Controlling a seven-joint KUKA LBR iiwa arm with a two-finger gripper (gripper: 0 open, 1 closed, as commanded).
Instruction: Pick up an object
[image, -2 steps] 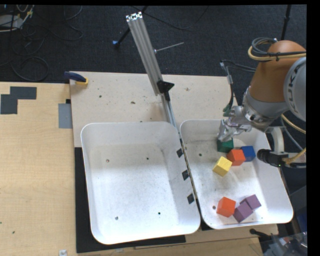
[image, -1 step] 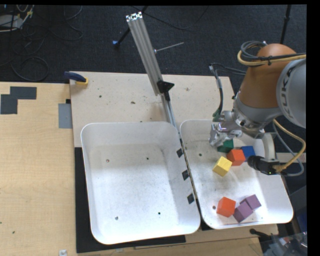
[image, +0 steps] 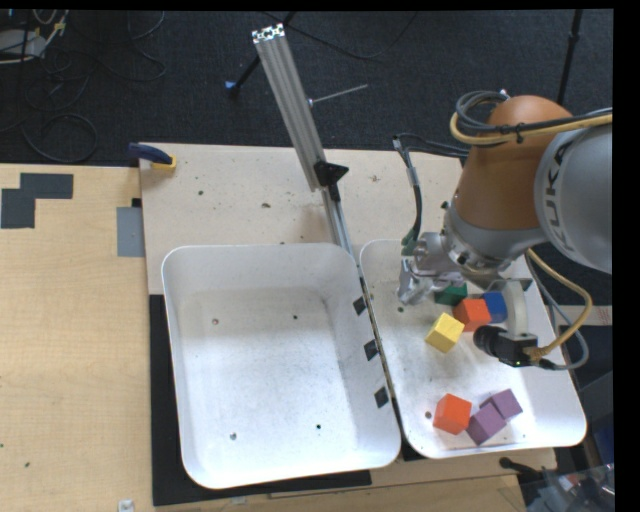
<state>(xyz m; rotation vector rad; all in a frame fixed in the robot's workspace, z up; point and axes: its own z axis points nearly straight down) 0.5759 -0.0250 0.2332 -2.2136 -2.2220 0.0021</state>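
Note:
The right bin (image: 560, 425) holds several small blocks. A yellow cube (image: 444, 332) lies near its middle. An orange block (image: 472, 311) and a blue block (image: 493, 305) sit just right of it, with a green block (image: 451, 294) partly hidden under the wrist. Near the front lie an orange cube (image: 452, 413) and two purple blocks (image: 494, 415). My gripper (image: 418, 282) hangs over the back left part of the right bin, just up and left of the yellow cube. Nothing shows between its fingers.
The left bin (image: 190, 270) stands beside the right one, with black clips along the shared wall (image: 370, 348). A slanted aluminium rail (image: 300, 130) rises behind the bins. A black cable connector (image: 505, 346) hangs over the right bin's right side.

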